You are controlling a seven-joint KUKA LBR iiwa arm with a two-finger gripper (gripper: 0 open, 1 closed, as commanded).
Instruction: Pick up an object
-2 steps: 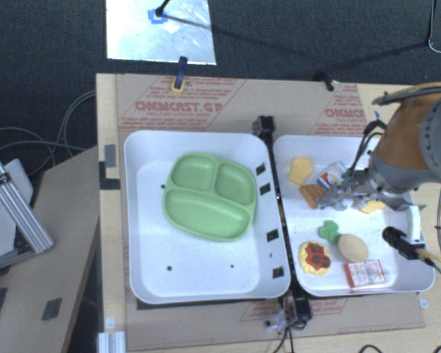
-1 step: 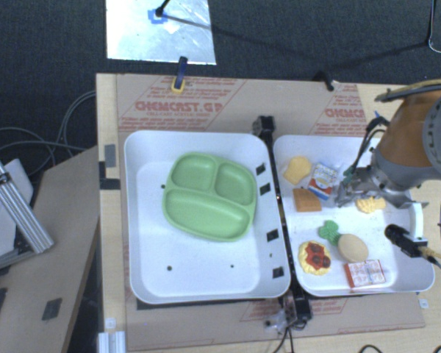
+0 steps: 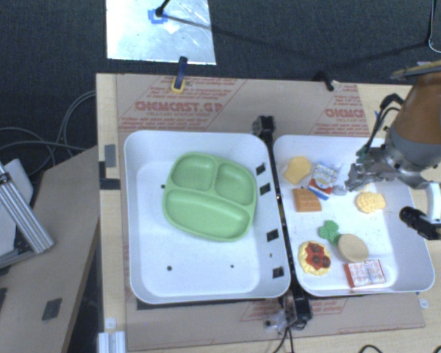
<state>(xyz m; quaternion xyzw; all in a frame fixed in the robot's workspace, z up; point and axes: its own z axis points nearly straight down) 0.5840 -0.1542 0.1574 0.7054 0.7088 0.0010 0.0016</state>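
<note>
Hovering low in the right bin [image 3: 419, 271], our gripper [image 3: 350, 179] sits between the white packet [image 3: 324, 176] and the yellow corn piece [image 3: 370, 201]; we cannot tell how the jaws stand. Nothing looks lifted yet, so we judge the grasp pending. Cracker [image 3: 306, 199] and broccoli [image 3: 328, 231] crowd nearby; the green tray [image 3: 209, 195] lies apart.

Green divided plate [image 3: 209, 198], left bin [image 3: 143, 219]

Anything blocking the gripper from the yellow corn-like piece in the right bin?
Nothing visible. The gripper sits low in the right bin, beside the white packet; the yellow corn-like piece lies just below it with bare bin floor between.
</note>
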